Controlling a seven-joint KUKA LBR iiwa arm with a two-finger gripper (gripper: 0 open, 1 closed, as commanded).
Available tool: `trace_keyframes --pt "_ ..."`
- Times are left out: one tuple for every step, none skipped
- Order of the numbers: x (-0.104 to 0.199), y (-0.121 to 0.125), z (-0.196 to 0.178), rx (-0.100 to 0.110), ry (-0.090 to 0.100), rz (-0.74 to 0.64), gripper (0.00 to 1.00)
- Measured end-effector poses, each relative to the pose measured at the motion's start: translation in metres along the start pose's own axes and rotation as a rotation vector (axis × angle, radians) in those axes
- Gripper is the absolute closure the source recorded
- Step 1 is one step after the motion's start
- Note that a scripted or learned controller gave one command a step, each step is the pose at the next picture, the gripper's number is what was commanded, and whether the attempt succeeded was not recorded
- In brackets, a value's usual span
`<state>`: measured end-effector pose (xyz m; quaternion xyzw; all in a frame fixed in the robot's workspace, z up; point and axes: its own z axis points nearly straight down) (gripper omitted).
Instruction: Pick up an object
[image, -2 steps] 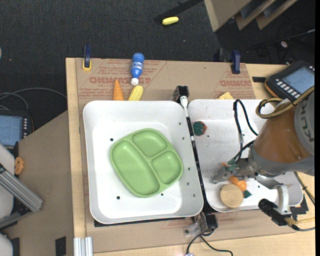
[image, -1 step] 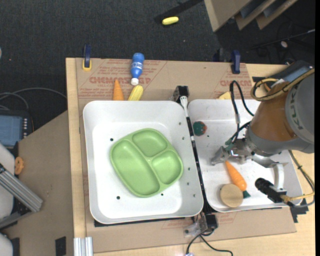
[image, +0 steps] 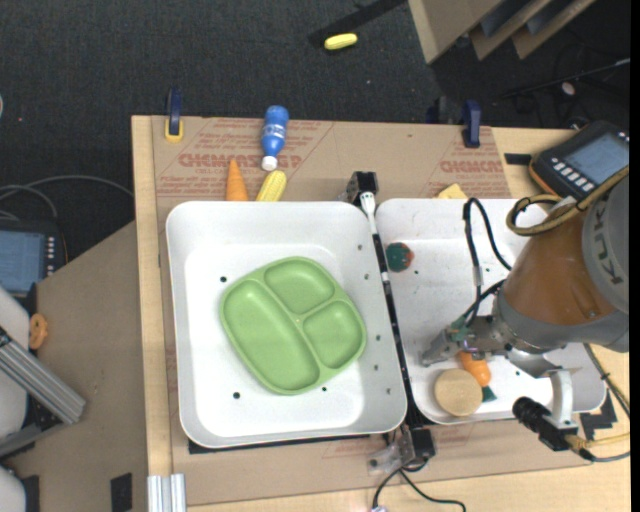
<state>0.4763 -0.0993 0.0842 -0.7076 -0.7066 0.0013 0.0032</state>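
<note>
Overhead slanted view of a table (image: 150, 300) carrying two shallow white bins side by side. The left bin (image: 200, 400) contains a green divided plate (image: 292, 325) with three compartments, lying flat near the bin's centre. The right bin (image: 425, 225) contains a small green and orange ball (image: 399, 257) near its upper left corner, well apart from the other contents, and a tan round disc (image: 458, 393) near its lower edge. An orange carrot-shaped piece (image: 477, 368) lies just above and beside the disc. The arm (image: 560, 280) enters from the right and bends down over the right bin. Its end effector (image: 462, 345) sits low, directly over the orange piece and close to the disc; how far it is open, and whether it has hold of anything, cannot be told. Behind the bins, on the table, lie a blue and white bottle (image: 273, 135), an orange cone (image: 235, 182) and a yellow piece (image: 272, 186).
</note>
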Motion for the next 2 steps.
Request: trace_keyframes --pt "-0.002 0.003 -0.011 -0.01 -0.006 0.001 1.0" --pt "0.056 0.102 -0.108 -0.025 -0.002 -0.012 1.0"
